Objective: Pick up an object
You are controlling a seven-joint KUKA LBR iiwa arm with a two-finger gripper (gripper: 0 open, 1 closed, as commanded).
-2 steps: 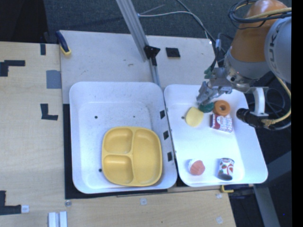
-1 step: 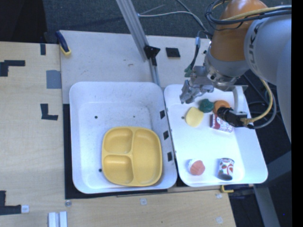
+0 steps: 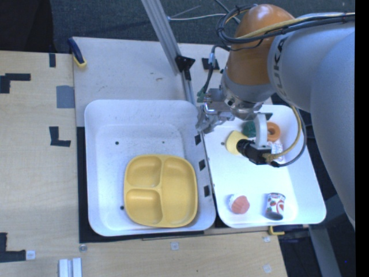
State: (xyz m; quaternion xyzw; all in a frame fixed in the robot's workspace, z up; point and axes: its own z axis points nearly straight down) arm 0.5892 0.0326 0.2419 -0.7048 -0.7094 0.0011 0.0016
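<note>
Camera view: arm comes in from the right, orange band and wrist over the upper end of the right bin. Gripper sits low near the wall shared by the 2 bins, at the right bin's upper-left corner. Jaws are hidden in the dark clutter under the wrist; cannot tell whether they are apart or together, and I see nothing between them.

Candidates, all in the right bin:
- yellow object just below and right of the gripper, touching or just beside a black fitting with cabling
- orange ring-like item and a green piece near it, partly covered by the wrist hardware
- red-and-white ball-like item near the lower edge
- small red-and-white can just right of it, apart from it

Left bin holds 1 yellow divided plate, flat, toward the lower half. Both bins sit on the worktop.

Judgement: this is the approach/descent step, nothing picked yet. Gripper looks aimed at bare bin floor by the wall, not over any object. Next move calls for shifting toward the yellow object, the nearest target, centring over it, then closing and lifting. Risk: bin wall is close, so jaw clearance is tight.
</note>
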